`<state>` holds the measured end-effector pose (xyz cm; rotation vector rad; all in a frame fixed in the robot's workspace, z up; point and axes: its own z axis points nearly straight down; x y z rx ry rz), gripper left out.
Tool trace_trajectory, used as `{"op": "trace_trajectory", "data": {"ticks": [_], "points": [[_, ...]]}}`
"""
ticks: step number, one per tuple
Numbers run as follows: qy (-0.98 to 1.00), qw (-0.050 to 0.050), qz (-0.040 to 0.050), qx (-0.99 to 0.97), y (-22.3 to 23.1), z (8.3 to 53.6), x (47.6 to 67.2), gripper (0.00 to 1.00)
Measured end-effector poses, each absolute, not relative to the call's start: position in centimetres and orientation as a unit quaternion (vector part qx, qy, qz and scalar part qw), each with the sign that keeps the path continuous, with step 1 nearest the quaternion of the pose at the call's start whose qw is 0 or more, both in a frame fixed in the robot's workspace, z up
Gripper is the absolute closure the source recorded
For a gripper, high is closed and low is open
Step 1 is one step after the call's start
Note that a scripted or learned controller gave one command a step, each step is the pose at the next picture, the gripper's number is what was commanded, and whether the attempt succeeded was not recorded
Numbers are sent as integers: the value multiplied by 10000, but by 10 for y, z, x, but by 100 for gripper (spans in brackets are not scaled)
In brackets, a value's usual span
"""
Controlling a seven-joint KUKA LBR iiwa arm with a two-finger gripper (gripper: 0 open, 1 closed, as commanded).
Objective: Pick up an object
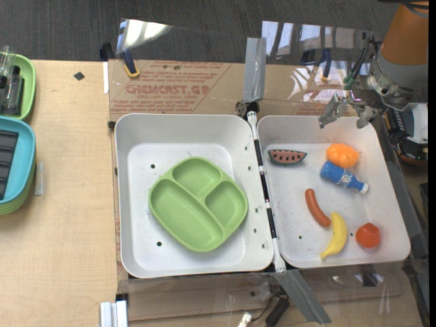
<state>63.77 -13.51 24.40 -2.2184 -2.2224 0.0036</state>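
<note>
Hovering spread and empty over the right white bin [388, 182], the two-finger gripper [347, 111] could pinch the light, stiff orange plastic fruit [342, 155] across its middle; it looks slippery.

This is a robotics test lab, not a home or kitchen. A pale wooden desk [61, 182] stands on dark grey office carpet [204, 5] and carries two shallow white plastic bins [129, 182] set side by side and joined along the middle. A sheet of printed brown cardboard [184, 87] lies under their far edge, held by a small orange clamp [128, 65]. The food in the right bin is toy plastic: a yellow banana [333, 236], a red sausage [317, 207], a watermelon slice [287, 157]. A grey industrial robot arm with an orange band [405, 39] reaches over the far right corner.
</note>
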Motion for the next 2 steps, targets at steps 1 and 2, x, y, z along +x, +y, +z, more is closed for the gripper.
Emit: {"op": "trace_trajectory", "data": {"ticks": [1, 2], "points": [[-7928, -8, 5, -6095, -214, 126, 659, 0], [-7906, -3, 3, -6124, -210, 92, 646, 0]]}}
